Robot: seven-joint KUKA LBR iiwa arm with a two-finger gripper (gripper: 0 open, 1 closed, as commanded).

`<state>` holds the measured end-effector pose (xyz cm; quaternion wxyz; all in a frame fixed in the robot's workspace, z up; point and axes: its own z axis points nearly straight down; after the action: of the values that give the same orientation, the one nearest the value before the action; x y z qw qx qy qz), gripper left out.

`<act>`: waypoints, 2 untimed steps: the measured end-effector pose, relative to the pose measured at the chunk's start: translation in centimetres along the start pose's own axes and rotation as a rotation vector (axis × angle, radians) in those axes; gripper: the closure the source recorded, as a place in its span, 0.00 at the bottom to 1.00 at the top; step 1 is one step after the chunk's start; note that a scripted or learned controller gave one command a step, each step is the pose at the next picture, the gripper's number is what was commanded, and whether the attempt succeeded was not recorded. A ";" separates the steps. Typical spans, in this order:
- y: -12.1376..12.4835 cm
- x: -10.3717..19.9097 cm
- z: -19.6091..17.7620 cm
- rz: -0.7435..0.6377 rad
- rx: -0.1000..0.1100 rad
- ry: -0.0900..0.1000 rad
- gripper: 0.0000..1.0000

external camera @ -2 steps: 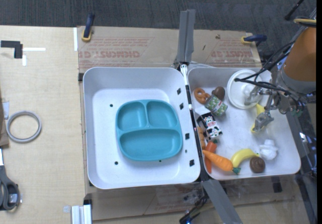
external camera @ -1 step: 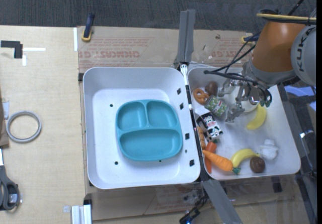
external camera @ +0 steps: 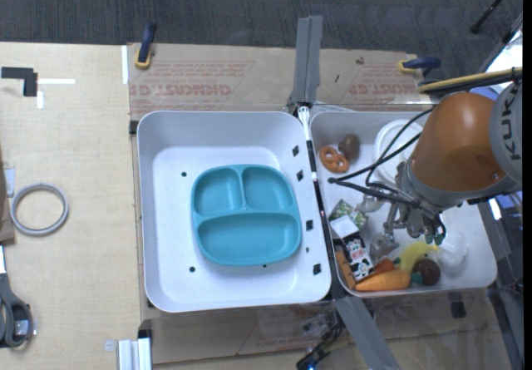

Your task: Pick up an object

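My gripper (external camera: 409,227) hangs below the orange wrist band (external camera: 453,144) over the front middle of the right bin (external camera: 474,277). Right under and around it lie small toys: a yellow piece (external camera: 413,255), an orange carrot (external camera: 384,280), a dark brown ball (external camera: 428,272) and a black-and-white carton (external camera: 356,254). A green-and-white packet (external camera: 345,213) lies to its left. Farther back rest a pretzel (external camera: 334,159) and a brown round piece (external camera: 350,145). The wrist hides much of the bin's right half. Nothing is visibly held.
The left bin (external camera: 158,194) holds a teal divided plate (external camera: 246,214). A grey divider bar (external camera: 307,61) runs between the bins at the back. On the bench at far left lie a grey ring (external camera: 37,209) and scissors (external camera: 15,320). Black cables (external camera: 374,173) trail from the wrist.
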<state>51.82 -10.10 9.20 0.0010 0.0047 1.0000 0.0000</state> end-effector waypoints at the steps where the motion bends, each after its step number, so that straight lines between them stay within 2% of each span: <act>1: -9.3 2.9 -0.2 0.174 0.002 -0.009 0.00; 2: -9.3 2.8 -1.1 0.170 0.002 -0.009 1.00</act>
<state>48.94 -19.32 10.33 0.0055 0.0897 0.9960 -0.0010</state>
